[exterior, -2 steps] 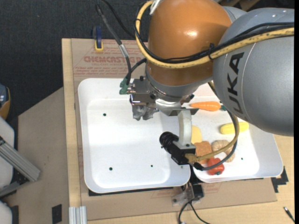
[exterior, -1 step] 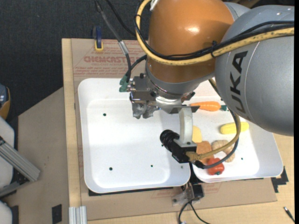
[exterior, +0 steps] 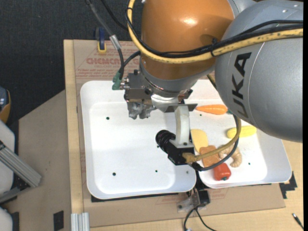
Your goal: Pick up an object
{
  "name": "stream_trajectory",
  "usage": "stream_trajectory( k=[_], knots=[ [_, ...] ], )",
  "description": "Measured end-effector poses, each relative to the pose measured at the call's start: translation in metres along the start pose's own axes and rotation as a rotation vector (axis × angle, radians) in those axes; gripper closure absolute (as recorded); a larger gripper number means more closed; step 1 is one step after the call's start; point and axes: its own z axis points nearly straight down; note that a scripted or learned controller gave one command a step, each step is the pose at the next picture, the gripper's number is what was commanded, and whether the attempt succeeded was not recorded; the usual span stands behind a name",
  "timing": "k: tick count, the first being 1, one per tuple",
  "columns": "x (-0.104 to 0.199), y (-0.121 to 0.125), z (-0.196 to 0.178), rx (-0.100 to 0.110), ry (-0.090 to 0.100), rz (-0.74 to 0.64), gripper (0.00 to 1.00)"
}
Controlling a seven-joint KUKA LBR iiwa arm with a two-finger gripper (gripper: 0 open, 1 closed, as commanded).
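My gripper (exterior: 140, 110) hangs over the back middle of the left white bin (exterior: 120, 153), with nothing visibly held in it. The loose objects lie in the right bin (exterior: 272, 170): an orange carrot (exterior: 211, 109) at the back, a yellow banana-like piece (exterior: 244, 131), a yellow wedge (exterior: 199, 138), a brown block (exterior: 208, 156), a tan curved piece (exterior: 236, 159) and a red piece (exterior: 222, 172) at the front. The arm's large orange and grey body hides the back of both bins.
Both bins rest on a cardboard sheet (exterior: 77, 129) atop a dark surface. A blue and yellow clamp (exterior: 101, 40) grips the sheet's far edge. A grey metal rail (exterior: 19, 167) runs along the left.
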Motion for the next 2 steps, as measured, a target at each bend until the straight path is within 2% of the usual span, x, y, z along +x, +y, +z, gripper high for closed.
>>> stream_trajectory(
  k=[1,2],
  knots=[
    [-0.001,-0.001,0.048,0.009,-0.004,0.004,1.0],
    [-0.124,0.0,0.034,0.004,-0.005,0.017,1.0]
  ],
)
